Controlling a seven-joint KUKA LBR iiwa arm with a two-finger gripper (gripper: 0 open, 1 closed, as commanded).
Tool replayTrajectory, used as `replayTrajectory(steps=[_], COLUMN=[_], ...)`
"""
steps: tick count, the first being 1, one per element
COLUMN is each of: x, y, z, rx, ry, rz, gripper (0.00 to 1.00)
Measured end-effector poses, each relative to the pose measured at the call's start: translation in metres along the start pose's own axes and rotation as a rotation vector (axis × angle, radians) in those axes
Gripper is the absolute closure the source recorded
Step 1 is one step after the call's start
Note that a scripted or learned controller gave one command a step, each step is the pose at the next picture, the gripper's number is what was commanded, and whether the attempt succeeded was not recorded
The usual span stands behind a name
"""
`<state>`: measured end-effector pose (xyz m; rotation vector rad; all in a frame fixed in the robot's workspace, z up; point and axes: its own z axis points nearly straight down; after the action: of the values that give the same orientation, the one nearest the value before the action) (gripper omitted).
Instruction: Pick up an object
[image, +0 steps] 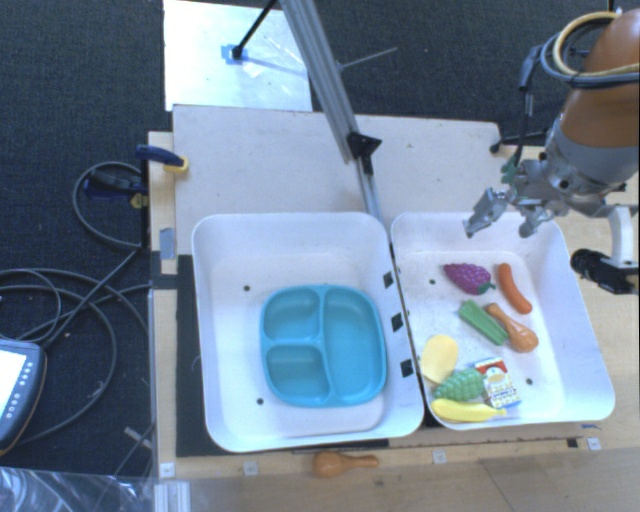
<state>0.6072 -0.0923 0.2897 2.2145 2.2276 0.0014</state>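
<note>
My gripper (503, 218) hangs above the far edge of the right bin (578, 300), its two fingers spread open with nothing between them. Below it in that bin lie a purple grape bunch (467, 276), an orange sausage (515, 288), a green piece (482, 322), an orange drumstick (513, 327), a yellow slice (438, 357), a green bumpy fruit (459, 384), a small juice carton (497, 381) and a yellow banana (464, 410). The grapes are nearest, just toward the camera and left of the fingers.
The left bin (225, 300) holds a blue divided plate (323, 344). An orange drumstick-like toy (345, 463) lies on the bench in front of the bins. A slanted metal pole (335, 90) crosses the back. Cables and a blue clamp (160, 156) sit at left.
</note>
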Motion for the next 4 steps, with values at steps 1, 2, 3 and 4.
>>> replayTrajectory(steps=[1, 2, 3, 4], x=[0.000, 0.004, 0.007, 0.009], y=[0.000, 0.000, 0.010, 0.005], z=[0.000, 0.062, 0.113, 0.156], rx=[0.000, 0.004, 0.004, 0.004], ry=[0.000, 0.000, 0.000, 0.000], rz=[0.002, 0.005, 0.005, 0.005], gripper=[0.00, 0.00, 0.00, 0.00])
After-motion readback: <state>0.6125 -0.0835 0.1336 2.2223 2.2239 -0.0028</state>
